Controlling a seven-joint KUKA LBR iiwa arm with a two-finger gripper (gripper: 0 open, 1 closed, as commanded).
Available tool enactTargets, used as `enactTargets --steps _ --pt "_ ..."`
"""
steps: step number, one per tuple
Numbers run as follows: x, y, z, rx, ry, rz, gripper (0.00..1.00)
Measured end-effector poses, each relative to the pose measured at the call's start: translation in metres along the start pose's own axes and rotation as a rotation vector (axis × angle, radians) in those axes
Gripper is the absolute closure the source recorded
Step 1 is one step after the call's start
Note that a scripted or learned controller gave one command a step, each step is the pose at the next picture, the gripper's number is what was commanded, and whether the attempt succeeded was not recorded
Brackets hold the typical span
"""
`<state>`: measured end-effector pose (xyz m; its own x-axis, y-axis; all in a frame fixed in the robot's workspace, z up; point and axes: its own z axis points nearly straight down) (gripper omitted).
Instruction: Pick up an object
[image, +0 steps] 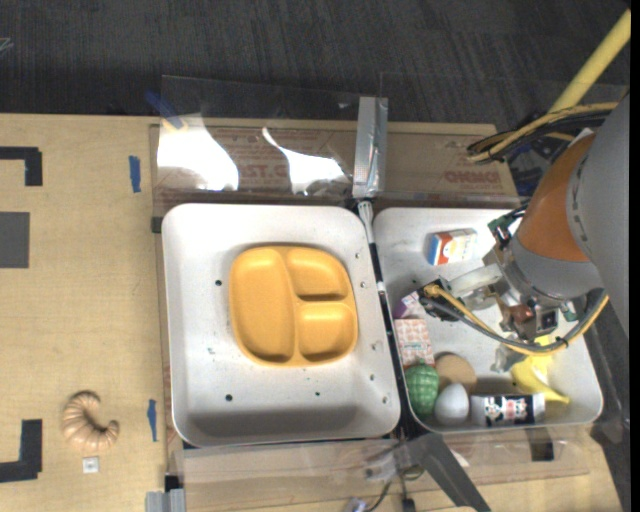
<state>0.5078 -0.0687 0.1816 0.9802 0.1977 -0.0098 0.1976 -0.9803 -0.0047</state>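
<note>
Camera view, nearest edge first: a curled tan croissant-like toy (90, 420) lies on the bare bench (70, 300), well apart from both bins and likely out of play.

The right bin (585, 400) holds the candidates for picking. Along its near wall sit a green knobbly ball (421, 384), a pale egg-like ball (452, 402) touching it, a brown rounded piece (456, 368) just behind, a small dark-labelled bottle (508, 407) lying on its side, and a yellow banana-shaped toy (535, 378) near the bottle. They crowd this near wall, which I judge makes a clean grasp harder. A pink patterned packet (413, 338) lies by the left wall, and a small white carton with orange and blue print (452, 246) rests alone at the far end.

The tool (520, 318) hangs over the middle of this bin, just above the banana, wrapped in cables; I cannot tell whether it is released or clenched, and nothing visibly sits in it.

The left bin (190, 380) carries a yellow divided tray (293, 303) at its centre, its compartments bare.

Farthest off, a clear plastic sheet (260, 150) covers cardboard behind the bins
</note>
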Motion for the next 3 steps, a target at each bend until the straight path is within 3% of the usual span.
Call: enactTargets --steps 1,2,3 --pt "0.031 0.035 0.076 0.002 -0.006 0.002 0.0" --pt "0.02 0.07 0.015 -0.004 0.005 -0.185 0.0" --pt "0.038 0.102 0.095 -0.001 0.008 -0.022 0.0"
